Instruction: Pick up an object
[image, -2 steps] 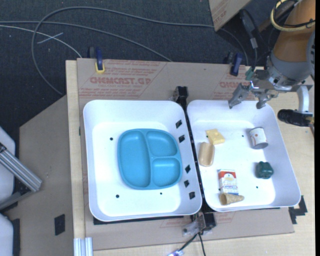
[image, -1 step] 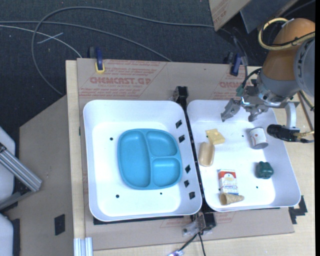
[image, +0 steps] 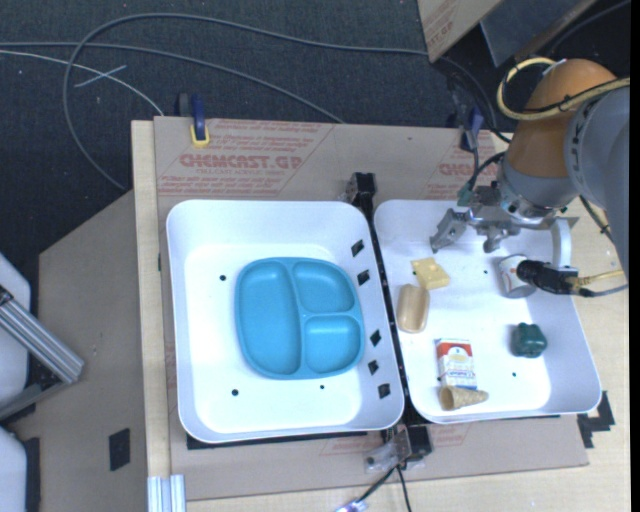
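Note:
My gripper (image: 467, 237) hangs over the far part of the right bin (image: 570, 385), open, with nothing between its fingers. Just in front of it lies a small yellow wedge (image: 430, 272), apart from the fingertips. A tan oblong piece (image: 412, 307) lies beside the wedge near the bin's left wall. Nearer the front sit a red and white carton (image: 456, 361) and a tan cone (image: 463, 397) touching it. A dark green lump (image: 527, 340) rests at the right side of the bin.
The left bin (image: 200, 380) holds a blue divided plate (image: 300, 316). A row of black clips runs along the wall between the bins (image: 372, 300). Cardboard (image: 240, 155) underlies both bins.

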